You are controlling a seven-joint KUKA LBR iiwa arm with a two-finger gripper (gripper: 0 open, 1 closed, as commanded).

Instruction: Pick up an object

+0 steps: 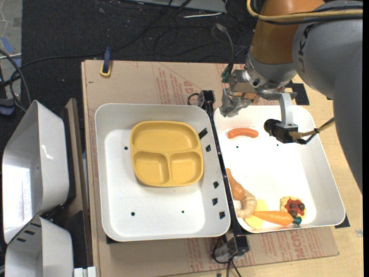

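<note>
The grey arm (328, 45) with its orange band reaches in from the right and crosses the far right corner of the scene. Under it lies the brown cardboard-topped bench (150, 77), which bears the two white bins side by side, their inner rims touching.

The left bin (112, 178) holds a yellow divided plate (167, 153), lying flat toward the bin's far half with its three compartments facing up. The right bin (288, 166) is bare across its middle.

The gripper (230, 108) hangs over the far left corner of the right bin, close to the seam between the bins. Whether it is open or closed cannot be told from this angle, and nothing can be seen in its grasp.

The things that could be picked lie in the right bin. An orange carrot (272, 217) lies along the near rim, partly on a flat pale yellow piece (260, 205). Just left of it, against the bin's left wall, is a pale twisted shrimp-like piece (242, 199). An orange-red sausage (242, 133) lies alone near the far left corner, just beside the gripper and slightly nearer the camera, apart from it. A small round piece with red and green on top (292, 205) sits touching the carrot's right end.

A small blue and yellow clamp (105, 63) sits at the bench's far left corner
</note>
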